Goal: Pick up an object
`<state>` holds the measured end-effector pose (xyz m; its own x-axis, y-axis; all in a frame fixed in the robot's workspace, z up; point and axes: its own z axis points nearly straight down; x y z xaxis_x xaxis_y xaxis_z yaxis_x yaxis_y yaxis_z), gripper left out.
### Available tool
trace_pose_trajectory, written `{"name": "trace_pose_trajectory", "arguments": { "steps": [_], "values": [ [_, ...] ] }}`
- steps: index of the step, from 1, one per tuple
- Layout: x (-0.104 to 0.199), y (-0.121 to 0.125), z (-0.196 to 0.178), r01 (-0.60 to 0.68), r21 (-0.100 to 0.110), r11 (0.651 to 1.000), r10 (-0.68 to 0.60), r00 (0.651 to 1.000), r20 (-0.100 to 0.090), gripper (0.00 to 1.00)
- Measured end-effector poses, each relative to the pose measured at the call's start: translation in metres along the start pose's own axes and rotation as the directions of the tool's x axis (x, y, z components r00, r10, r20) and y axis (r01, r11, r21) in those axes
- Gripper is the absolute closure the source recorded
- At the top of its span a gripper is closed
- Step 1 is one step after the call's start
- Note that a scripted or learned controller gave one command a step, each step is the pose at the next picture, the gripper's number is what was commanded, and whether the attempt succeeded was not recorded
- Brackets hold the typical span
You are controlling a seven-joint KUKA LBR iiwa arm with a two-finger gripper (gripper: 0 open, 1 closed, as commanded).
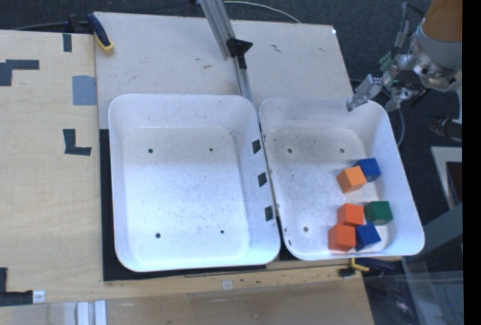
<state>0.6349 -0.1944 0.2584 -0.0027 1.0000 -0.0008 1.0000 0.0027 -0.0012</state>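
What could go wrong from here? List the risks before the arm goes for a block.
1. The blocks are packed tight: the lower orange block touches the blue block and the green block, so fingers may not fit between them.
2. That cluster hugs the right bin's rim, risking a collision.
3. The gripper sits above the far rim, which its descent might clip.
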Motion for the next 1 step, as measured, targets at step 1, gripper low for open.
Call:
{"name": "trace_pose_trajectory", "arguments": {
  "steps": [1],
  "values": [
    [-0.0148, -0.0377, 0.1144, -0.003, 0.009, 1.0, 0.003, 1.0, -0.002, 0.0]
  ]
}}
